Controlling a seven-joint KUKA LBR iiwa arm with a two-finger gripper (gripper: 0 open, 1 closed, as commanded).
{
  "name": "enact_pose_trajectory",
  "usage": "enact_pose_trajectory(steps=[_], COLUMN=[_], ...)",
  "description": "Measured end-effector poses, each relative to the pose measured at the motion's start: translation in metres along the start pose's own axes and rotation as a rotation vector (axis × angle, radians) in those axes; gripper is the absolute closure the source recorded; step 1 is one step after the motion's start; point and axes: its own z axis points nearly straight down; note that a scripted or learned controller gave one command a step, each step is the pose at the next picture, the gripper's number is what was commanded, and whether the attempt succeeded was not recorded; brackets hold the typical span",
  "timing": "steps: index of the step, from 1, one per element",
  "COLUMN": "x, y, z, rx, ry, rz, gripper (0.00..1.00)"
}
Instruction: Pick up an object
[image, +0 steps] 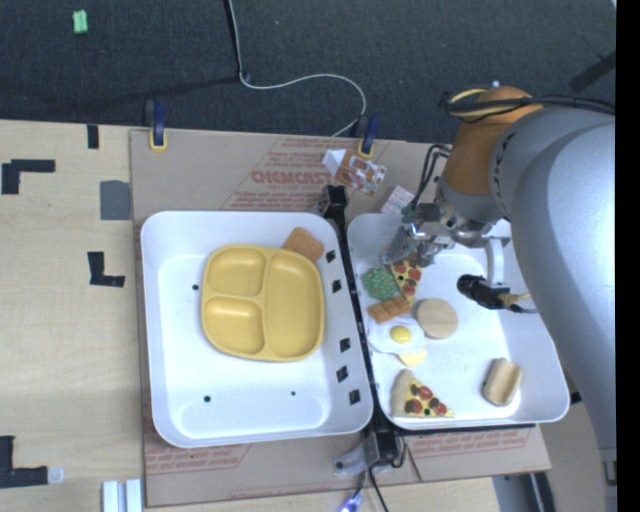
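**Gripper low in the right bin, toy pizza just beneath it**

The gripper (415, 245) is down in the far left part of the right bin (480, 418). It is a tangle of grey metal from this angle, and I cannot tell whether it is spread or closed. Nothing can be seen held in it.

Right at its tip lies the small pizza slice (405, 272), a little wedge with a yellow face, red dots and an orange crust. It sits flat on the bin floor, close to the wall the two bins share. Whether the gripper touches it I cannot tell.

The slice is crowded. A bumpy green piece (379, 283) presses against its left side. An orange ridged cracker (388, 309) lies just below that. Next comes a fried egg (400, 336), glossy white with a round yellow yolk, and beside it a flat tan disc (437, 319).

Nearer the front rim there is more room. A larger pizza slice (418, 397) lies there, with a smooth brown bread roll (501, 381) well apart to its right.

In the left bin (180, 385), a yellow divided plate (264, 302) with three compartments sits in the middle. A brown cracker (303, 243) touches its far edge. Both bins are smooth white plastic and rest on a cardboard sheet (250, 175).
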Motion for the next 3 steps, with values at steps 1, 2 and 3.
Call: enact_pose_trajectory(steps=[1, 2, 3], x=[0.052, 0.049, 0.004], y=[-0.050, -0.051, -0.058], z=[-0.104, -0.096, 0.004], rx=[-0.027, -0.018, -0.021], ry=[0.007, 0.005, 0.009], rz=[0.002, 0.006, 0.011], gripper=[1.00, 0.00, 0.00])
